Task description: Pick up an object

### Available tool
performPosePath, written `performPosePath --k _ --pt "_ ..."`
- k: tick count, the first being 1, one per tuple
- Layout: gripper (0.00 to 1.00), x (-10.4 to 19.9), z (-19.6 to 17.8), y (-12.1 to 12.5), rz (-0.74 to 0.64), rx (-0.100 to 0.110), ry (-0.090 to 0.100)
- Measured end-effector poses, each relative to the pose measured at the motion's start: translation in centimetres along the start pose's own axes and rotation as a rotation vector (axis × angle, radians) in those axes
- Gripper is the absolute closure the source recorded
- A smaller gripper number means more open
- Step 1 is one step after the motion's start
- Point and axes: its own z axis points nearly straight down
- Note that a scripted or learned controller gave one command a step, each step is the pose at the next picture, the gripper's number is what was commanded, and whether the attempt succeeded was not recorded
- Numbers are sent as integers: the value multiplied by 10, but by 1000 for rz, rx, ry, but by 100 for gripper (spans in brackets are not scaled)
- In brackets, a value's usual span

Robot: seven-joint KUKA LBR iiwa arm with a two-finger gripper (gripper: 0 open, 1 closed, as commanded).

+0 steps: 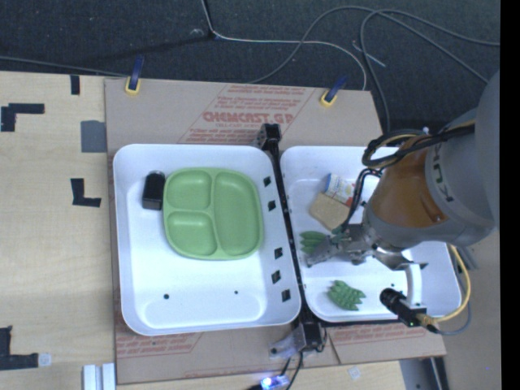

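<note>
Nearest to me, in the near part of the right bin (455,287), lies a small green leafy toy (346,295), flat on the white floor and clear of everything around it. Just beyond it I see the gripper (322,249) reaching in from the right, low over the bin floor. Its tip sits right at a second green piece (312,239), close to the divider between the bins. From this angle I cannot tell whether the pincer is apart or together, nor whether it has that green piece. Farther back in the same bin a tan block (328,211) lies tilted, and just beyond that a small white packet with blue and orange marks (340,186) rests near the far wall. The arm's orange band (406,193) and grey wrist cover much of the bin's right side.

Over in the left bin (134,242), a green divided plate (214,213) lies flat toward the far half, with a small black object (153,190) just beside its left edge. Both bins rest on a brown cardboard sheet (244,112) on the bench.
</note>
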Motion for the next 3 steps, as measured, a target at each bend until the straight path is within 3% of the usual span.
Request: performPosePath --k 1,3 --pt "100 0 -11 1 -1 -2 0" --pt "100 -10 -117 0 -1 -6 0"
